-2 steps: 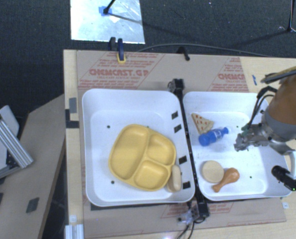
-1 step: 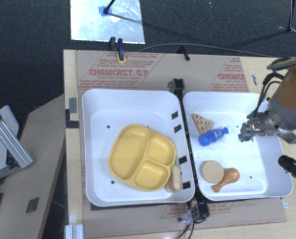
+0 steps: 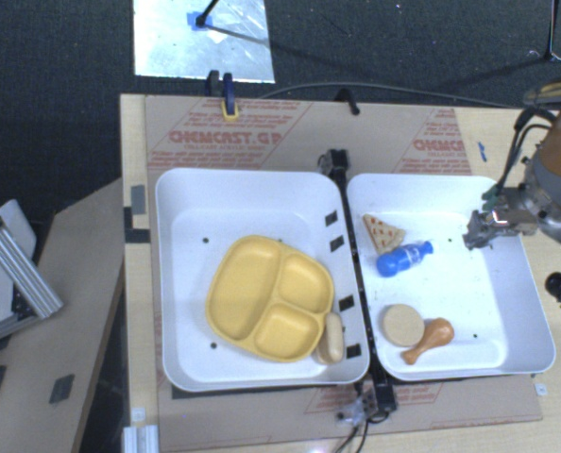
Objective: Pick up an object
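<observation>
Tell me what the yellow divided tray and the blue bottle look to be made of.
The yellow tray looks like moulded plastic, matte to satin: uniform colour, soft rounded compartment ridges, faint sheen. The blue bottle also seems plastic, probably toy food: saturated even blue, smooth body, lighter cap end. Neither can be confirmed from look alone.

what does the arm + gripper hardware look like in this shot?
The arm is rounded grey, with an orange band above the wrist. A thin dark cable loops beside it. The gripper is a compact grey-and-black metal block with small bright spots.
</observation>
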Robot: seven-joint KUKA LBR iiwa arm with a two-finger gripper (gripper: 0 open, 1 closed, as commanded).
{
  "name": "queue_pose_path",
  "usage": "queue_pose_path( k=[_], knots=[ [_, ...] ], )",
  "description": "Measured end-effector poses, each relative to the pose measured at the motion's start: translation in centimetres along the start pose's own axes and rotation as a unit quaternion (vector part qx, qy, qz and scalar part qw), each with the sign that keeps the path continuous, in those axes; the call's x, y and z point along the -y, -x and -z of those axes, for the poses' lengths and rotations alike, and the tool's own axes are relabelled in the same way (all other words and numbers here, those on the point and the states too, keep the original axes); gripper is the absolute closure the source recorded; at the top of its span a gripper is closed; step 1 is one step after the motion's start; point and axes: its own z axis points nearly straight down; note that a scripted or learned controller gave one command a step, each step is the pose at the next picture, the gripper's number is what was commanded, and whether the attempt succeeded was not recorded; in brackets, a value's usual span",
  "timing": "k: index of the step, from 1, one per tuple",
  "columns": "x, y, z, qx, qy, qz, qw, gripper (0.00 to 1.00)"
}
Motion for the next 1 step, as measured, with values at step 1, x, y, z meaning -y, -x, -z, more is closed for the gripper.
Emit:
queue_pose_path(
  k=[1],
  knots=[
    [-0.04,-5.18,0.47,-0.001,-0.003,0.001,1.0000,1.00]
  ],
)
